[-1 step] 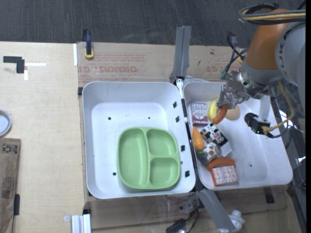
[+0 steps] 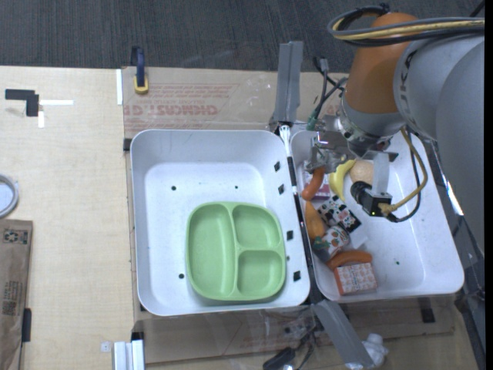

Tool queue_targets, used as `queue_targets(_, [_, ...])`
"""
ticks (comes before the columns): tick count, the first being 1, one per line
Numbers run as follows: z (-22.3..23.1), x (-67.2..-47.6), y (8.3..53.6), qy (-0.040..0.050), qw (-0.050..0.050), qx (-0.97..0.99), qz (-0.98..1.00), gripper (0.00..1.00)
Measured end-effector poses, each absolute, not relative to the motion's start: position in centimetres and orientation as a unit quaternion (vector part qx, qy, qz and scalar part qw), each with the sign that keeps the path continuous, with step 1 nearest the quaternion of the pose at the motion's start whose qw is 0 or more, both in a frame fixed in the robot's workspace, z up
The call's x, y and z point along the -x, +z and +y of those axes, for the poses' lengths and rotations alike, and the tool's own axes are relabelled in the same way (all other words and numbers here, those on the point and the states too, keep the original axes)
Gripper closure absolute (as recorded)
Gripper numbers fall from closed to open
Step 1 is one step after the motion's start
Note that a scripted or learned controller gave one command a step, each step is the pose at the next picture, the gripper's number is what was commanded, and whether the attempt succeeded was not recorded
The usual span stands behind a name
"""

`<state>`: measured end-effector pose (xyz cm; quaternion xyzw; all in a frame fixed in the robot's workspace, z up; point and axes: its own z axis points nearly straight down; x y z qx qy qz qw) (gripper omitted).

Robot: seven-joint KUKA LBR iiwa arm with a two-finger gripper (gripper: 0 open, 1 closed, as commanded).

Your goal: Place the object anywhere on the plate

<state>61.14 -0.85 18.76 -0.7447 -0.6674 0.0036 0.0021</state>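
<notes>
Found the claw (image 2: pixel 326 159) low in the right bin (image 2: pixel 416 237), at its far corner beside the wall shared with the left bin (image 2: pixel 154 206). Could not tell whether clenched or released; saw nothing plainly held.

Judged the step in hand to be the pick. Spotted a banana (image 2: pixel 341 178) just under and touching close on the claw, so took that as the likely object, though could not be sure which one was meant. Located the plate (image 2: pixel 235 250) well off from the claw, down and to view left, across the shared wall.

To do the pick well: should settle on one item alone, since the heap below the claw lay tight, pieces touching. Should close across the banana's narrow width, not its length. Should lift straight up and clear the wall before crossing. Should lower over any plate section and let go close to it.

Counted:
- two bins
- one plate, with three sections
- one banana
- two orange pieces, one (image 2: pixel 311 183) just beside the claw, one (image 2: pixel 313 222) farther below
- one dark packet (image 2: pixel 340 213) below the banana
- one small can-like item (image 2: pixel 331 242), too blurred to name
- one red box (image 2: pixel 355 277), farthest from the claw
</notes>
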Motion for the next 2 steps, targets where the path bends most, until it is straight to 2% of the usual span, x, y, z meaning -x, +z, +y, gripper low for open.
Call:
queue_targets(1, [4.4,-55.7,18.8,0.0037,0.002,0.712,-0.702,1.0])
queue_targets(2, [9.2,-52.4,21.8,0.0036,0.002,0.679,-0.735,1.0])
